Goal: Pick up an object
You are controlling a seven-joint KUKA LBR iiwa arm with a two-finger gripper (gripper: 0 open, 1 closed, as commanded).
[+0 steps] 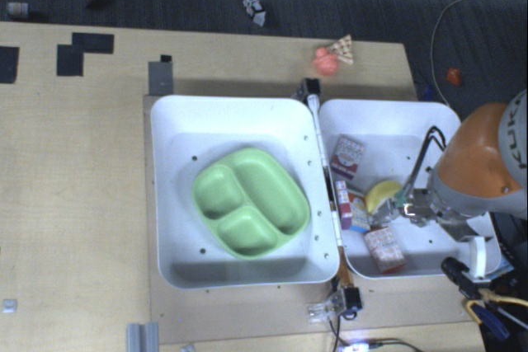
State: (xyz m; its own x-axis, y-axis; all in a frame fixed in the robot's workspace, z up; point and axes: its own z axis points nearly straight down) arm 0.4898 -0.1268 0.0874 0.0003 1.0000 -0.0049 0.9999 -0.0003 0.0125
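Note:
The right white bin (396,121) holds several small objects: a red-and-white box (347,157) near the middle, a yellow rounded object (381,195), a narrow purple-and-red pack (342,206) along the left wall, and a brownish speckled block (385,250) near the front. My gripper (402,208) reaches in from the right and hangs low over the bin, just right of the yellow object and above the brownish block. The orange band (478,157) of the arm sits behind it.
The left white bin (177,136) holds a green divided plate (250,200). A pink ball (326,61) and a small striped item (343,50) lie on the bench behind the bins. Cables and clips sit at the front edge (342,305).

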